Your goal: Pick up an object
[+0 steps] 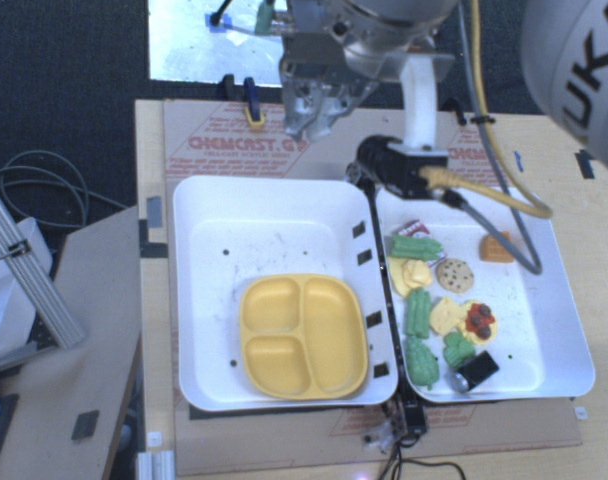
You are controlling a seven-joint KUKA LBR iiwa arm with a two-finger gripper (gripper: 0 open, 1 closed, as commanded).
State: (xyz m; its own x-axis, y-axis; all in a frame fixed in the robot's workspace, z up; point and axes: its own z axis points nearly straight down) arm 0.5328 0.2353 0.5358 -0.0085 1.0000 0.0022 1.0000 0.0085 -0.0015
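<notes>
Nearest the camera, a small black block point(476, 369) is lying at the front of the right bin point(559, 313), touching a green piece point(457, 348) just behind it. Behind those, a cluster of toy food is sitting along the bin's left side: two knobbly green pieces point(420, 334) in a line beside the divider, a pale yellow slice point(446, 316), a red-topped piece point(479, 318), a chocolate-chip cookie point(453, 274), a yellow lump point(410, 277) and a green pod point(415, 247) at the back. An orange wedge point(497, 250) is resting well apart from the rest, with bare bin floor around it, so it looks like the easiest pick. It is probably light, stiff plastic and somewhat slick, best pinched across its short sides from straight above. The cookie is flat and low, so I judge it harder to get fingers under. In the left bin point(214, 228), a yellow three-compartment tray point(304, 335) is sitting toward the front; it is likely light but too broad for a pinch except at its rim. Farthest back, the hand point(309, 108) is hanging high above the table point(234, 138), beyond the bins' rear edge and well away from every object, carrying nothing; whether it is wide or narrow I cannot tell.
</notes>
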